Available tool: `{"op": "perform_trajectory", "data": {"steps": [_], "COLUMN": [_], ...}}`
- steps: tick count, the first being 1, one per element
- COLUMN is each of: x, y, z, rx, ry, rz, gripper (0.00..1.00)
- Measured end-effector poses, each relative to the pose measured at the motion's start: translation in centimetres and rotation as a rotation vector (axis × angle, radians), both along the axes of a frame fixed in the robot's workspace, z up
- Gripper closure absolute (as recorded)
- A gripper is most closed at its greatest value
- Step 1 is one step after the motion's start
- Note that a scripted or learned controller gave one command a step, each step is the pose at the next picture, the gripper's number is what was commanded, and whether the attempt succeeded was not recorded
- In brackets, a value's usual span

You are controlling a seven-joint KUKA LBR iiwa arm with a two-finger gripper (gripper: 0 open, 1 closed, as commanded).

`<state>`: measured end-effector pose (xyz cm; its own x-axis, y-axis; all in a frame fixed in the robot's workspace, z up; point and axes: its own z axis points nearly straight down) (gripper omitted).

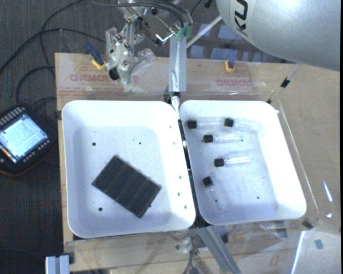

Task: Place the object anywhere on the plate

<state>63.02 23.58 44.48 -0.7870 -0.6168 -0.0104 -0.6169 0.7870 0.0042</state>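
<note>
The grey arm (286,16) bears black letters "KU" (cut off by the frame's top edge).

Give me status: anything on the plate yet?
Done: nothing; the dark plate in the left bin carries no object. In hand: the gripper hangs above the bench behind the bins. Left: all five clear vials lie in the right bin; pick one, place it.

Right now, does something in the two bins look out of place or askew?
Nothing is spilled or broken. The dark plate lies turned at an angle in the left bin. The five clear vials lie scattered on their sides in the right bin.
</note>
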Motion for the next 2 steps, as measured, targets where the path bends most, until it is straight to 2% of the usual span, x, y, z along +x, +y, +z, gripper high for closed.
{"op": "perform_trajectory", "data": {"steps": [2], "x": [0.1], "y": [0.3], "z": [2.0], "rx": [0.011], "ry": [-0.006], "rz": [0.001], "gripper": [1.00]}}
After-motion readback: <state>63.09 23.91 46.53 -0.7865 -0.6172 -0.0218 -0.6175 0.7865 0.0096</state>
